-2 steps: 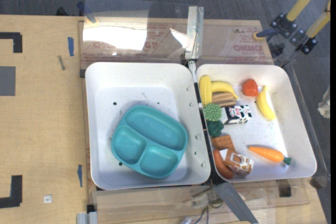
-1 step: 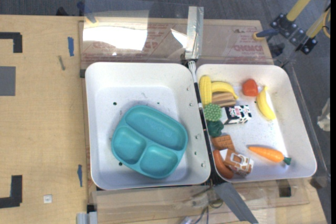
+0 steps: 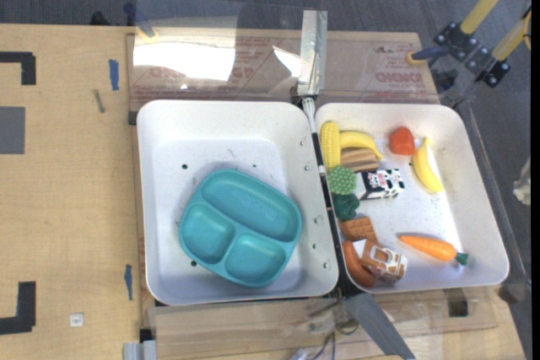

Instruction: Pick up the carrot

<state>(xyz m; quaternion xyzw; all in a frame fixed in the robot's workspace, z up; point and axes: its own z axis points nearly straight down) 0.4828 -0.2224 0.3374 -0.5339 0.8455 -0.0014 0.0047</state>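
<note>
Grey carpet floor past a light wooden bench (image 3: pixel 59 206), with two white bins side by side.

Left bin (image 3: pixel 164 131): a teal divided plate (image 3: pixel 240 228) sits toward 6 o'clock.

Right bin (image 3: pixel 468 181): the carrot (image 3: pixel 430 249) lies flat at about 5 o'clock, close to the right wall. Its orange body runs toward 9 o'clock and its green stub points to 4 o'clock. Bare bin floor all around it, nothing on top of it and nothing touching it.

- At the carrot's 9 o'clock, near but apart: a small brown-and-white pack (image 3: pixel 386 261), with a red sausage (image 3: pixel 354 264) just beyond against the left wall.
- At its 12 o'clock, well apart: a yellow banana (image 3: pixel 427 169) and a red tomato (image 3: pixel 402 139).
- At its 10 o'clock: a black-and-white carton (image 3: pixel 384 183), then broccoli (image 3: pixel 342 181).
- At the bin's 11 o'clock, bunched together: corn cob (image 3: pixel 330 143), a second banana (image 3: pixel 359 139) and a bun (image 3: pixel 361 157).

A clear plastic sheet (image 3: pixel 219 55) stands behind the bins at 12 o'clock. A yellow pole with a black clamp (image 3: pixel 472 46) is at 2 o'clock, off the bench.
</note>
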